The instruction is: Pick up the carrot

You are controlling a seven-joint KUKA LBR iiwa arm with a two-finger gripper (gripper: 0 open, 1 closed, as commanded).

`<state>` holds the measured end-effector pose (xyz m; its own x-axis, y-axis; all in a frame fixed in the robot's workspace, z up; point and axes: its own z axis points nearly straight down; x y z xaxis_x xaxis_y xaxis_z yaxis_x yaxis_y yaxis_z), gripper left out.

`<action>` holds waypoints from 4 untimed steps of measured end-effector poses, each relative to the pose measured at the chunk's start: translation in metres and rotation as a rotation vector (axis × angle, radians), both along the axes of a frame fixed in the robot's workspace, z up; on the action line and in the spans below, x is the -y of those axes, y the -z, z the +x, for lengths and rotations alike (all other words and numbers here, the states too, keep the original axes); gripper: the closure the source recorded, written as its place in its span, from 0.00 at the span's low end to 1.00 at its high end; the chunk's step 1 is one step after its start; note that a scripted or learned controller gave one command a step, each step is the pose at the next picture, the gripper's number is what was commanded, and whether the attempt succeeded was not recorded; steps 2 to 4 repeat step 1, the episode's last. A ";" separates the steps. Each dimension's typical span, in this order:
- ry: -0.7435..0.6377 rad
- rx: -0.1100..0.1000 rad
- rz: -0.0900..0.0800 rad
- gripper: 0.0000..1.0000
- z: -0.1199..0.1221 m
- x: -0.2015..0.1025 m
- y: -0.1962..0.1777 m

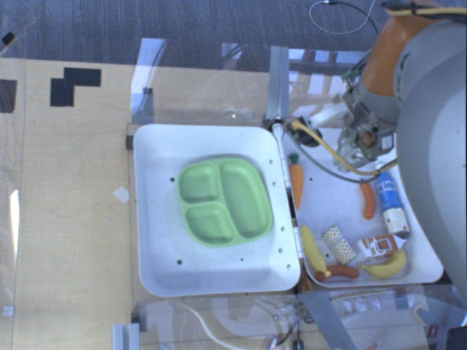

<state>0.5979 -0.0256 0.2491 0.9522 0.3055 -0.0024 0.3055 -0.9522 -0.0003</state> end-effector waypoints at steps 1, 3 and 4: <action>-0.109 0.000 0.000 1.00 0.016 -0.039 -0.004; -0.109 0.000 0.000 1.00 0.016 -0.039 -0.004; -0.109 0.000 0.000 1.00 0.016 -0.039 -0.004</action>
